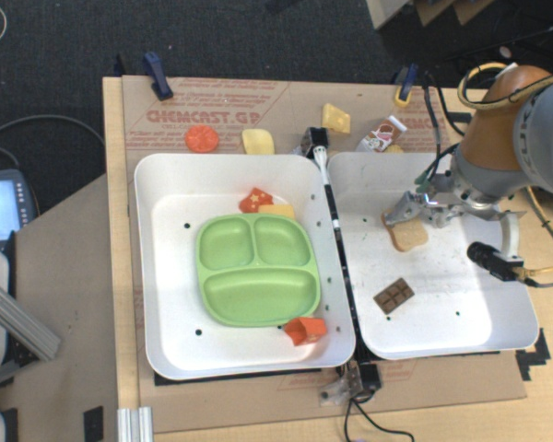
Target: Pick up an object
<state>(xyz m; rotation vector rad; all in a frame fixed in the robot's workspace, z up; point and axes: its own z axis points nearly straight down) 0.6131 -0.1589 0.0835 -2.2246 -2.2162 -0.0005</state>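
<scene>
Gripper (407, 212) low in right bin (498, 334), near its upper-left part. Tan piece (409, 238) lies just below the fingers, touching or nearly so; not between them. Cannot tell how far the fingers are spread. Piece's long axis runs roughly left-right. Brown block (394, 295) further down the bin, apart. Judgement: tan piece is nearest target; a short drop toward it needed.
</scene>
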